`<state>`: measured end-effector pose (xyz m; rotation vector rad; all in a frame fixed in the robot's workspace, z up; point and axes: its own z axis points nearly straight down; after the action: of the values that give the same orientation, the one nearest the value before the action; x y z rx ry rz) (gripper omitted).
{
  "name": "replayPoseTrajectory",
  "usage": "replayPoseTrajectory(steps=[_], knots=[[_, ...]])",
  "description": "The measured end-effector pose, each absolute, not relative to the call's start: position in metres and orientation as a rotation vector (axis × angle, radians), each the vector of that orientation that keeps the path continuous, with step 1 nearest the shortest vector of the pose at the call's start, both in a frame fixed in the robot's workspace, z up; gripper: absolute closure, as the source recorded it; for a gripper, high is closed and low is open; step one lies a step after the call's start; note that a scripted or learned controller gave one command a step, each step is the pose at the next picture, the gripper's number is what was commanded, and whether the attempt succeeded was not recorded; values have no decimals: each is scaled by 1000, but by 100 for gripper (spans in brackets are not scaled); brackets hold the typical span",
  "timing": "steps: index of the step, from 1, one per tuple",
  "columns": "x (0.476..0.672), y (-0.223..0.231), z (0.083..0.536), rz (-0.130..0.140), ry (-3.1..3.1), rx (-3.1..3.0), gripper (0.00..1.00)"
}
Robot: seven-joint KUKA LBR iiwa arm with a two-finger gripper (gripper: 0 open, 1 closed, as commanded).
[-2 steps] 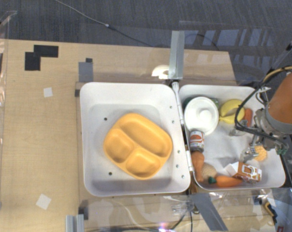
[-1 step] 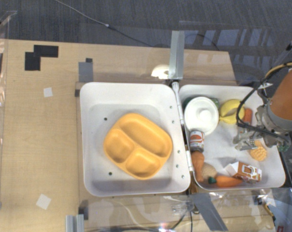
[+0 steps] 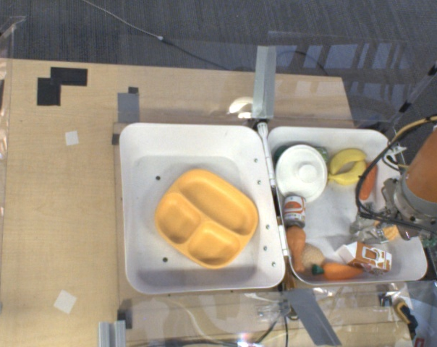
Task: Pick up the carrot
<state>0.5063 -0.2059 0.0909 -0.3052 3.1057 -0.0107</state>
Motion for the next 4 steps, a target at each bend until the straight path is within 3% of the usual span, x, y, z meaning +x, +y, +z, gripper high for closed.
replayPoseTrajectory(steps=[2,4], knots=[[501,-205,96,-6,3098,-450,100],[507,-194,108,-1,3106,-419,100]])
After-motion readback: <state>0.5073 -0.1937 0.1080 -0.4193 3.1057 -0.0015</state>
